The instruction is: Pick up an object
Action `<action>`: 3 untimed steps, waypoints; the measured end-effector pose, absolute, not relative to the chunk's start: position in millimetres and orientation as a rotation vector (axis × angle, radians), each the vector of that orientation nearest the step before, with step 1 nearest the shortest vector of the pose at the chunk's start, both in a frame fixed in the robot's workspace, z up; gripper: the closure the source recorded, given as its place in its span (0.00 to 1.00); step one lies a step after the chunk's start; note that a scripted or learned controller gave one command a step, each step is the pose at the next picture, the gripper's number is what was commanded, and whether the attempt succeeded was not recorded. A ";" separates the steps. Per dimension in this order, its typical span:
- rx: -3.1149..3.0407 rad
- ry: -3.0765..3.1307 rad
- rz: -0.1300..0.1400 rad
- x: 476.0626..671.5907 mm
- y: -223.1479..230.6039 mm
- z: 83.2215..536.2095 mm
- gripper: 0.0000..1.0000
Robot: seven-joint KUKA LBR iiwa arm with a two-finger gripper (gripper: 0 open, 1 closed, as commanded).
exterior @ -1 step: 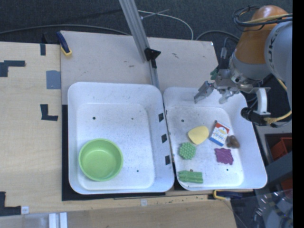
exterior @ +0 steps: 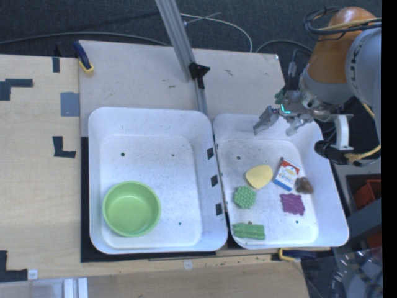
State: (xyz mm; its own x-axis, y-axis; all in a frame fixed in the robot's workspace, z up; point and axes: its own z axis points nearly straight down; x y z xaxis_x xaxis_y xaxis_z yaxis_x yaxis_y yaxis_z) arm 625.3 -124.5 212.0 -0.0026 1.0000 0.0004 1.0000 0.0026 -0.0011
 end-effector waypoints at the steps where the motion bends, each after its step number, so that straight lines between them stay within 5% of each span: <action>1: -2.217 -2.220 0.007 614.9 -121.1 161.4 0.00; 3: -2.218 -2.223 0.005 622.2 -122.6 87.4 0.00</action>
